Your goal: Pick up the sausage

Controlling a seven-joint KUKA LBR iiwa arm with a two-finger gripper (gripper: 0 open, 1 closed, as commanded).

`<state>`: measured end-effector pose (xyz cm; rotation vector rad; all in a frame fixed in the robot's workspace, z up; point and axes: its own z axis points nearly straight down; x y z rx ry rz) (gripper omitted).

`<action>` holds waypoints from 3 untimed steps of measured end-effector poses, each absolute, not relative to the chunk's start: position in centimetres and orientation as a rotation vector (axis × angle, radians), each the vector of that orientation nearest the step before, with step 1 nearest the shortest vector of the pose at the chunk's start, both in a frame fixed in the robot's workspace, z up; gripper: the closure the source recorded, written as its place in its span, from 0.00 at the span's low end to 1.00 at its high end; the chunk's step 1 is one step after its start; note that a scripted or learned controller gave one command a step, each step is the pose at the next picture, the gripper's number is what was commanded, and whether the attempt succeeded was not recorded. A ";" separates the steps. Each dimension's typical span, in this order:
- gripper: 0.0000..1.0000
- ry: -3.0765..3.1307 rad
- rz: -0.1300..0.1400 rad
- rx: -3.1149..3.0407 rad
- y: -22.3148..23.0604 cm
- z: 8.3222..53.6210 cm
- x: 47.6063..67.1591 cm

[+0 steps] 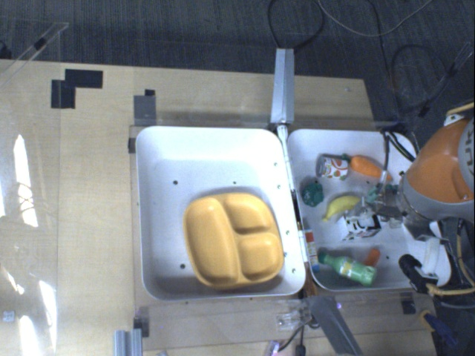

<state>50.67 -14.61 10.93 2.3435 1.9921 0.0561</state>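
Two white bins: a left bin and a right bin. One yellow three-compartment tray in the left. In the right: one banana, one green bottle, one carrot, one small can, one dark green item, one small red piece.
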 end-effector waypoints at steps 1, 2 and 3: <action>0.00 1.926 0.060 2.407 -14.5 10.9 50.6; 0.00 1.970 0.066 2.385 -15.2 10.9 50.7; 0.00 1.952 0.068 2.405 -15.3 10.9 50.7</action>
